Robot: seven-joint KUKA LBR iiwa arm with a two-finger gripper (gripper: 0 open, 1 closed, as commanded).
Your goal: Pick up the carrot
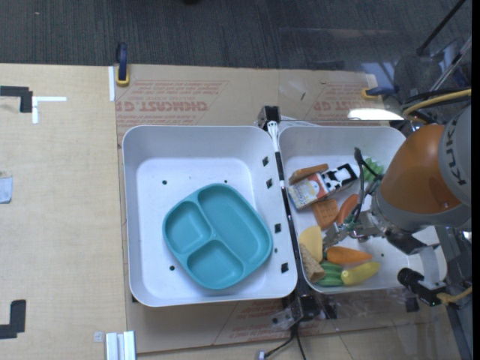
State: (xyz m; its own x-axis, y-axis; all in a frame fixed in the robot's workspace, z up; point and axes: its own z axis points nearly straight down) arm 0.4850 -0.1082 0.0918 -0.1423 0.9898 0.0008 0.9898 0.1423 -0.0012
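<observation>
Camera view: fixed overhead, slanted, two shallow white bins side by side on a pale wood bench (pixel 60 201).
Left bin (pixel 142 201): holds a teal three-compartment plastic plate (pixel 217 236), sitting slightly rotated, near the bin's middle-front.
Right bin (pixel 330 137): crowded with toy food, all bunched in its left and front part.
Carrot: smooth orange plastic carrot (pixel 349 256) lying flat near the front of the right bin; long axis runs about left-right in view. Which end is the tip: cannot tell, too small.
Carrot neighbours: yellow curved banana-like piece (pixel 360 273) touching just in front of it; pale yellow rounded piece (pixel 310 241) to its left; green piece (pixel 330 270) at front left.
Other items: brown-topped carton with a black-and-white patch (pixel 319 184) further back; flat orange-brown slab (pixel 326 212) below it; second slim orange-red piece (pixel 347 208), tilted diagonally.
Arm: grey with an orange band (pixel 416 178), coming in from the right over the right bin.
Claw (pixel 346 231): metal tip low, just above the carrot's back edge; open or closed: cannot tell, nothing seen gripped.
Writing: mirrored red print on cardboard behind the bins, not readable with confidence; carton label illegible.
</observation>
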